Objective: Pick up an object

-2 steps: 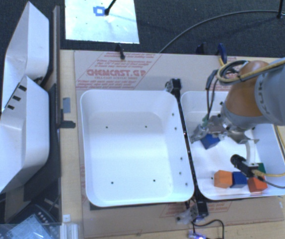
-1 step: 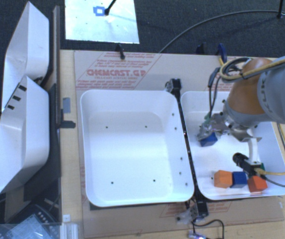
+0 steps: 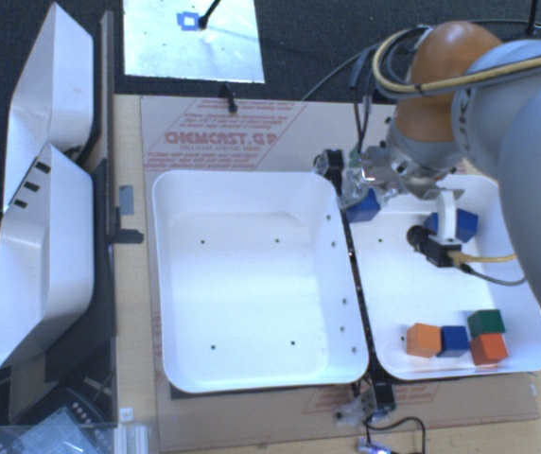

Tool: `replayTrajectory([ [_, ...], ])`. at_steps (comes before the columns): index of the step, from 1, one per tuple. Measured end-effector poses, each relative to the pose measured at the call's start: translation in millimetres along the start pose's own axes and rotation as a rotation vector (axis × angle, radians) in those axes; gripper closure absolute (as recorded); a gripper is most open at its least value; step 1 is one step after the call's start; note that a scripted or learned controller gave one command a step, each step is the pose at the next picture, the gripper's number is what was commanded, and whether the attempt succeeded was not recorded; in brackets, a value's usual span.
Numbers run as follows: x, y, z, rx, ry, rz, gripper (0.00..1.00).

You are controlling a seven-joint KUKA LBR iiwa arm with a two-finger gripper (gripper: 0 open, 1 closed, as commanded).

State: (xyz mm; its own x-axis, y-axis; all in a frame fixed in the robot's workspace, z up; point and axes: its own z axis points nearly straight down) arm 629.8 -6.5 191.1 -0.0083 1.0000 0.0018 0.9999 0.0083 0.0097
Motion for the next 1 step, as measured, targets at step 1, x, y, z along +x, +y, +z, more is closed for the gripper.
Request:
replayTrajectory([
  [1, 89.2, -9.7, -40.6, 0.006, 0.001, 0.000, 1.00],
])
